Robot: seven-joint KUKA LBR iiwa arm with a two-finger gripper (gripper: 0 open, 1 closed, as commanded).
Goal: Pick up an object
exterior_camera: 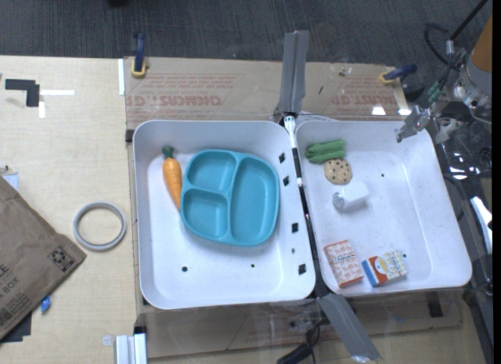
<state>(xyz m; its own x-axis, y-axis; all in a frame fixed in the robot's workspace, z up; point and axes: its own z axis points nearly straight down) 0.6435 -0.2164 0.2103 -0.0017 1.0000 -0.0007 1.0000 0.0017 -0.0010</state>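
We see the gripper (412, 125) poised at the far right corner of the right bin (438, 221), its arm reaching in from the right. Nearest to it, toward the left, lie a green pea pod (326, 149) and a cookie (338, 171), with a small white block (351, 196) just beyond. Further off sit a pink carton (343, 264) and a blue-and-orange carton (385, 268). Well away, the left bin (156, 276) holds a blue divided plate (231, 196) and a carrot (172, 178).
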